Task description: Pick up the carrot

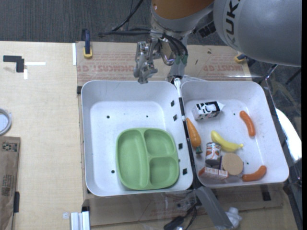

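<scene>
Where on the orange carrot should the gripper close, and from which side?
Probably across the thick middle of the orange carrot, coming straight down, fingers closing across its width. It lies lengthwise against the right white bin's left wall, so the wall-side finger has little room.

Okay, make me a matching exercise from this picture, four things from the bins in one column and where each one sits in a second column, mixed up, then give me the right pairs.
Things:
1. carrot
2. green plate
3. banana
4. milk carton

Places:
A. middle of the right bin
B. left bin
C. against the right bin's left wall
D. upper part of the right bin

Pairs: 1-C, 2-B, 3-A, 4-D
</scene>
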Tool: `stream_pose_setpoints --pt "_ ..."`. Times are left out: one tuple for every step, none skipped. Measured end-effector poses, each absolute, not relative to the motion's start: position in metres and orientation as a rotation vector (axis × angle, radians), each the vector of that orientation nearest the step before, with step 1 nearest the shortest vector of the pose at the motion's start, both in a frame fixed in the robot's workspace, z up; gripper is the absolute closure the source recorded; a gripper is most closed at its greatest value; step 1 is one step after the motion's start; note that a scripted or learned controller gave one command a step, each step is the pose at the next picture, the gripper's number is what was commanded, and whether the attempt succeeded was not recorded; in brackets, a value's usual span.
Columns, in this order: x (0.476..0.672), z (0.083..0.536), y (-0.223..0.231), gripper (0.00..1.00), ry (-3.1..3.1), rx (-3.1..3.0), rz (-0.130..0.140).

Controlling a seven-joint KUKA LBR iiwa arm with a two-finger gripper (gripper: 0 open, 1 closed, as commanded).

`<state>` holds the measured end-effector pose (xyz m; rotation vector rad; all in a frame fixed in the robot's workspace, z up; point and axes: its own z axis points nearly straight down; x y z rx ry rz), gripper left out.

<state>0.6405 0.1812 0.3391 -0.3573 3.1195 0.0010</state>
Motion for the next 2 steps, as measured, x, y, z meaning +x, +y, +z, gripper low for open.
stream_pose_setpoints --pt "0.647 0.229 0.192 1.0 3.078 -0.616 0.002" --pt "0.66 0.126 0.228 1.0 3.038 -0.79 0.002"
